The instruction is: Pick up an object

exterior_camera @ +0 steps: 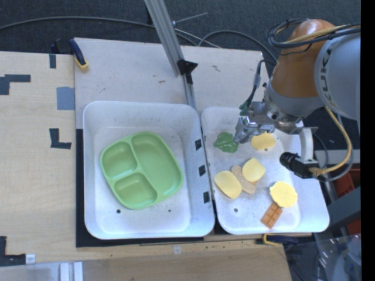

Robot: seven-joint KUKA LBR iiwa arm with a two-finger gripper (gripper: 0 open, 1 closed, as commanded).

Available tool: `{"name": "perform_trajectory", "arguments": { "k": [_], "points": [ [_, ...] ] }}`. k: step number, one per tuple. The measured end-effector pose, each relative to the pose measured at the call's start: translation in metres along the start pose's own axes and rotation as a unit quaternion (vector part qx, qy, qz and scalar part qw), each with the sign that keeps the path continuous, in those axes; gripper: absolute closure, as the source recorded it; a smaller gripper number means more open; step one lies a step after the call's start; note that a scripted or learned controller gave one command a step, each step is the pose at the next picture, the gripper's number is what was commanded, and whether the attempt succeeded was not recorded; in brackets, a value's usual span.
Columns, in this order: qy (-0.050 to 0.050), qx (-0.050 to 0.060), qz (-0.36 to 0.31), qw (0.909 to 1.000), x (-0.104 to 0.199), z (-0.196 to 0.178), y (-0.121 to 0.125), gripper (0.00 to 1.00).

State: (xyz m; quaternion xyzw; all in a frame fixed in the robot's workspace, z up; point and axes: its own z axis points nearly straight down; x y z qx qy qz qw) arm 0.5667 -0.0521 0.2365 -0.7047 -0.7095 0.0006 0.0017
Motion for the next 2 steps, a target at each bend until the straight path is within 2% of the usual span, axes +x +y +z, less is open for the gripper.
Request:
{"name": "perform_trajectory", "arguments": {
  "k": [1, 2],
  "points": [
    [0.0, 0.0, 0.0, 1.0, 0.05, 0.013, -0.017, 1.0],
    [0.0, 0.0, -0.001, 1.0, 0.104, 0.002, -0.032, 1.0]
  ]
}}
